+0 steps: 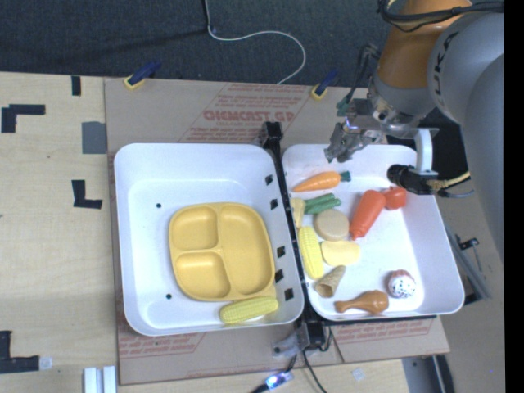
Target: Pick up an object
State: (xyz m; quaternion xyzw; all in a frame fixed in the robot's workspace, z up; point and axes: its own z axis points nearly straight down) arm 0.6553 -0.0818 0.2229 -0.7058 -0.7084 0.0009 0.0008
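Note:
My gripper (344, 148) hangs over the far left corner of the right bin (434, 244), just above and right of a small orange carrot (317, 182) with a green top. Nothing shows between its fingers. Below the carrot lie a green bean (319, 204), a round beige piece (332, 223), a yellow corn cob (310, 251), a pale yellow wedge (341, 253) and a cone (329, 282). A large red-orange carrot (366, 211) and a red piece (395, 197) sit mid-bin.
The left bin (139, 219) holds a yellow divided plate (219, 249) and a corn cob (248, 309) at its near edge. A drumstick (363, 304) and a speckled ball (400, 284) lie near the right bin's front. A white cable (262, 35) runs behind.

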